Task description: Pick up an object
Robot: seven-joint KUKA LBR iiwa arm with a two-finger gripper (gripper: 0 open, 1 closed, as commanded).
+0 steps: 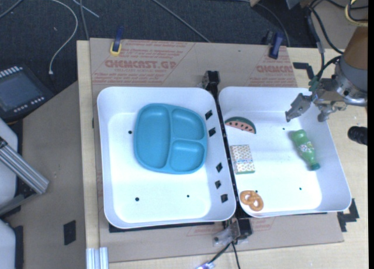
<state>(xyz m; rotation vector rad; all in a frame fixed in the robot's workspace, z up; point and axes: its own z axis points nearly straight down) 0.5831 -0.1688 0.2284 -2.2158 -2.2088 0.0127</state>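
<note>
The gripper [308,109] hung over the right bin [333,162], fingers apart and seemingly holding nothing. Just below it lay the bottle [305,148]. The melon slice [241,125], sponge [242,159] and pretzel [252,201] lay farther left.

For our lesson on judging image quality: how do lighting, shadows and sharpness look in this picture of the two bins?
Camera view: even, soft light, with no harsh glare on the white bins; the blue plate throws a faint shadow along its lower edge; the green bottle and pretzel look slightly soft; the claw is a little blurred.
</note>
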